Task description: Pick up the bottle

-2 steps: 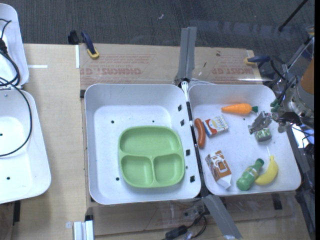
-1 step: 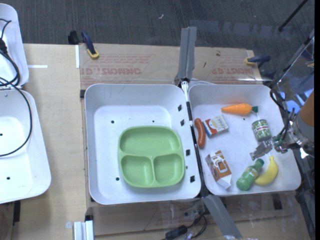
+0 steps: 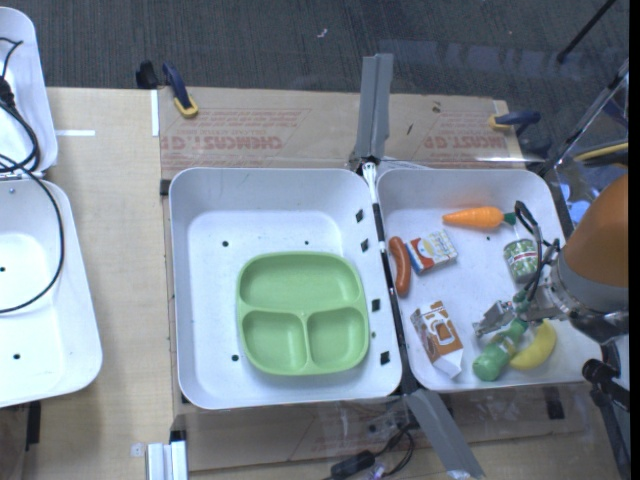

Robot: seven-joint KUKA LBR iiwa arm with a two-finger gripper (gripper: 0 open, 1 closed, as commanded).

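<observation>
Green plastic marks the bottle [image 3: 493, 358], lying at about five o'clock in the right bin [image 3: 468, 183], touching a banana [image 3: 535, 348] on its three o'clock side. We see the gripper [image 3: 505, 318] low over the bottle's neck end, but whether its fingers are spread or closed around anything we cannot tell; the metal parts blur together there. A green divided plate [image 3: 302, 311] sits centred in the left bin [image 3: 262, 196].

It looked like a robotics lab: white bins [image 3: 190, 298] clamped [image 3: 181, 92] to a cardboard-covered bench [image 3: 260, 128], cables [image 3: 30, 148] trailing.
</observation>
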